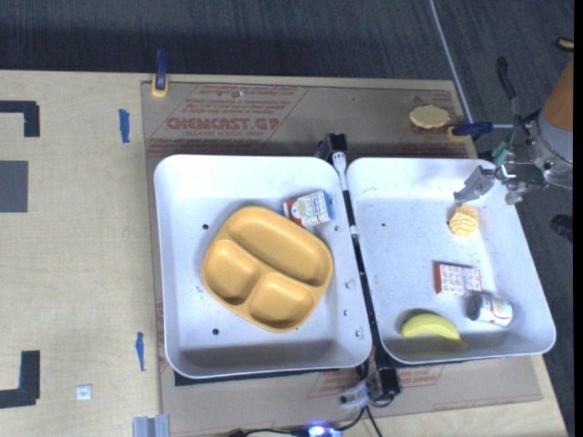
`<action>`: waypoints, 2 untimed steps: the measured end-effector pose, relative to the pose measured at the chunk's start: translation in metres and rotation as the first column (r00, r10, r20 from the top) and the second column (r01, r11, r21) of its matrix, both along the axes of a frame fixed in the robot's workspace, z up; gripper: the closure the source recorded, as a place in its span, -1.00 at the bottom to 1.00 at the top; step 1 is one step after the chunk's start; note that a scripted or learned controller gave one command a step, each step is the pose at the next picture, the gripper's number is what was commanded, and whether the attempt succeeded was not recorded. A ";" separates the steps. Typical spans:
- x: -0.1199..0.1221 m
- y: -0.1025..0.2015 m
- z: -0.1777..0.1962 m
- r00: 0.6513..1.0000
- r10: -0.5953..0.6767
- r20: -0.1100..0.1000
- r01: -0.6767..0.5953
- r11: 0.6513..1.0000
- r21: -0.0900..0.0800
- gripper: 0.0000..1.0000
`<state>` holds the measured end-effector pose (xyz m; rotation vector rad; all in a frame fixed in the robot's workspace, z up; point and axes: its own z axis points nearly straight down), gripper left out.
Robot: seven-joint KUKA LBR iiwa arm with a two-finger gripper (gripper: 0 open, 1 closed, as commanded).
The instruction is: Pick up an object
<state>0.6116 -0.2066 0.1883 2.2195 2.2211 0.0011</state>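
while pincer [492, 178] state unclear, left bin [173, 271]: yellow tray [266, 267]; right bin [524, 271]: banana [430, 327].

The arm [557, 116] reaches in from the right, its hand [487, 182] angled downward.

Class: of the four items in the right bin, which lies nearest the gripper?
The yellow corn, just below-left of the gripper. The card, bottle and banana lie farther toward the front.

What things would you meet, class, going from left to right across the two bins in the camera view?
Yellow divided tray → small carton → banana → corn cob → small bottle.
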 end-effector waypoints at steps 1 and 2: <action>-0.069 0.035 -0.102 1.000 0.000 -0.001 0.000 1.000 0.001 -1.00; -0.068 0.034 -0.091 1.000 -0.002 0.005 0.002 1.000 -0.002 1.00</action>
